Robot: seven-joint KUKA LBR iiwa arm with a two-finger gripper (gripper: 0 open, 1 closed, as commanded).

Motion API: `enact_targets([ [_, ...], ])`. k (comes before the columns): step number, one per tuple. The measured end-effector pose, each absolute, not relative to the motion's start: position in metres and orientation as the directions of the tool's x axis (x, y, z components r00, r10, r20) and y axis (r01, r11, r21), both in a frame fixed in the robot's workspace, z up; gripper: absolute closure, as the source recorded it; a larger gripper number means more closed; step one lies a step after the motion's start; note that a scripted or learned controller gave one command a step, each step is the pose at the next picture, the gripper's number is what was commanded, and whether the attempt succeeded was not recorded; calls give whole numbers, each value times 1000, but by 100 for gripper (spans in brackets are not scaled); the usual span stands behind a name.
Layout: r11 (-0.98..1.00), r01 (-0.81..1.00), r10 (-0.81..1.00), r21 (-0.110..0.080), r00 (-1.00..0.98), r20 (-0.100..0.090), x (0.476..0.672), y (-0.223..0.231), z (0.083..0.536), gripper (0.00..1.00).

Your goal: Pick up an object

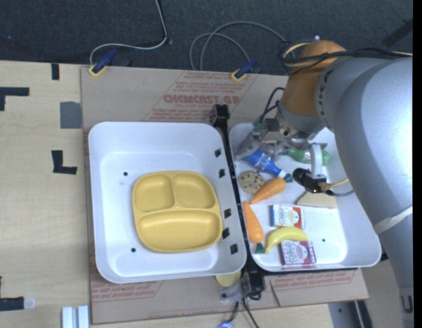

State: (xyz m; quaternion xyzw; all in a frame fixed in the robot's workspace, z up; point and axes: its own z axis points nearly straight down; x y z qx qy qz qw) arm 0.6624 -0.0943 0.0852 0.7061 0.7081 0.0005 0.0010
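Observation:
My gripper [263, 141] is low in the far left part of the right bin [354, 241], under the orange wrist band. Right below it lies a blue packet [262, 161]. Nearer the front are a round brown cookie [249, 180], an orange carrot [268, 190] and a second carrot [252, 223] along the bin's left wall. A yellow banana [286, 236] lies between two small red-and-white cartons [286, 215] [297, 253]. A green bottle [314, 157] and a pale bread wedge [317, 199] sit by the arm. I see nothing held.
The left bin [108, 156] holds a yellow divided plate [176, 209]. The grey arm [375, 135] covers the right bin's far right side. Cables [224, 39] loop behind the bins. A black clip [220, 115] stands on the wall between the bins.

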Motion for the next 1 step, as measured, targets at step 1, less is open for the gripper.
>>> enact_targets([
  [1, 1, 1000, 1000, 2, -1, 1, 669, -105, 85, 0],
])
